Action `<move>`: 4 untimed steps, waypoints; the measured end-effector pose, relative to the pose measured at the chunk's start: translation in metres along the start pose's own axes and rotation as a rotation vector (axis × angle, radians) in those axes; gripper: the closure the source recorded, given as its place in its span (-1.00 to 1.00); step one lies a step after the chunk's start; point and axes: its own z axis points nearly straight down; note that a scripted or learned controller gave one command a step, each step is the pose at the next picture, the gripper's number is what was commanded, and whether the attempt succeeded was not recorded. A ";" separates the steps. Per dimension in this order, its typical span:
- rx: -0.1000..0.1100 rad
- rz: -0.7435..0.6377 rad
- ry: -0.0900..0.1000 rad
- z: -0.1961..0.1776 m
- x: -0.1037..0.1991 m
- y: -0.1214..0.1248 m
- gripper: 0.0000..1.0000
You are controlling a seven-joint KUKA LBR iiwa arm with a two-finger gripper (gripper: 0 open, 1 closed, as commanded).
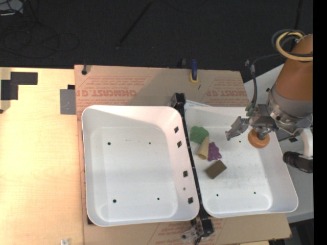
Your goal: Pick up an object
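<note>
The hand (244,128) hangs over the right bin (255,198), whether spread or pinched I cannot tell, with the green lump (199,134), purple piece (213,150) and brown block (216,169) nearby; best centre over one object before descending.

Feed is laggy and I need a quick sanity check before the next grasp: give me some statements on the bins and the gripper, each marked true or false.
1. The green object lies in the right bin. True.
2. The brown block lies in the left bin. False: it lies in the right bin, near the purple object.
3. The gripper is over the right bin. True.
4. The gripper is directly above the green object. False: it is off to that object's right.
5. An orange object sits in the right bin near the arm. True.
</note>
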 end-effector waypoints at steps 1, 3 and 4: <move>-0.021 -0.001 -0.004 -0.179 0.008 0.005 -1.00; 0.001 -0.003 -0.002 -0.288 -0.035 -0.010 1.00; 0.018 -0.007 0.004 -0.131 0.050 -0.030 1.00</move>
